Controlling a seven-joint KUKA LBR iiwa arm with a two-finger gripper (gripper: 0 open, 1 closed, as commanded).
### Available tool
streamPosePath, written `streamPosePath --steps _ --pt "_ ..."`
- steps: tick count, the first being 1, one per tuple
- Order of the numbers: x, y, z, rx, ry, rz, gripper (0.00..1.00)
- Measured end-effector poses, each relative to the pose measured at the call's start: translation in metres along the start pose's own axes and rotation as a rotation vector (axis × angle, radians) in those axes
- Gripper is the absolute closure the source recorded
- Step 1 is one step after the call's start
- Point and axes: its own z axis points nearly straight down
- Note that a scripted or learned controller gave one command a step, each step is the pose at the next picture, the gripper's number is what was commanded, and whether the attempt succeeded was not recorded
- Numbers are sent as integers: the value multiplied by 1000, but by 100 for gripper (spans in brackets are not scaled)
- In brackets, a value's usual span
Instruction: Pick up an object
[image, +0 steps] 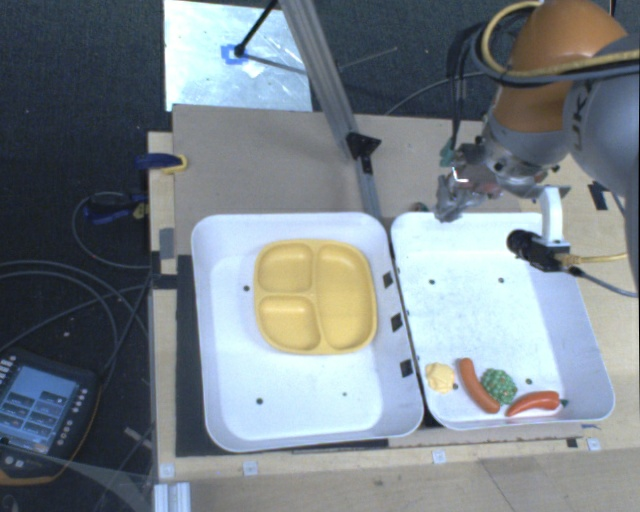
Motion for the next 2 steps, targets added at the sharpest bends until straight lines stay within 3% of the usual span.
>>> streamPosePath --steps 2 --pt "116 -5 8 1 1 0 100"
